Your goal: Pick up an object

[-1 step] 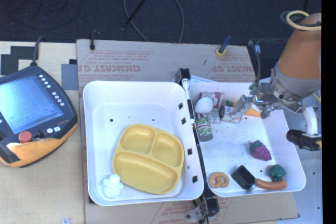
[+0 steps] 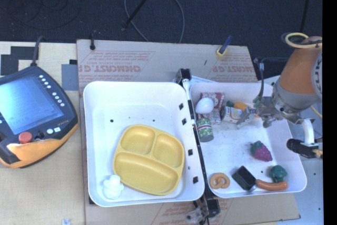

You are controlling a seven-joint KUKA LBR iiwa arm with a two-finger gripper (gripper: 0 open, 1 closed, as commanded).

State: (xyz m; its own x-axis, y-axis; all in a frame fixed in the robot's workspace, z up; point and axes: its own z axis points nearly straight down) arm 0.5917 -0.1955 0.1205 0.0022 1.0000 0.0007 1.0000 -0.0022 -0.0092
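Hovering low in the right bin (image 2: 295,166), gripper (image 2: 254,117) under the orange-banded wrist. Fingers (image 2: 243,119) seemingly spread, though blurred, with nothing gripped between them. Just left of the fingers, a small packet (image 2: 230,113) and an orange piece (image 2: 239,105); farther left, a white egg (image 2: 204,105) and a green can (image 2: 204,129). Below the fingers, well apart, a purple berry toy (image 2: 261,150), a black block (image 2: 244,177) and a pretzel (image 2: 219,181). Far left, in the other bin, a yellow divided plate (image 2: 149,158).
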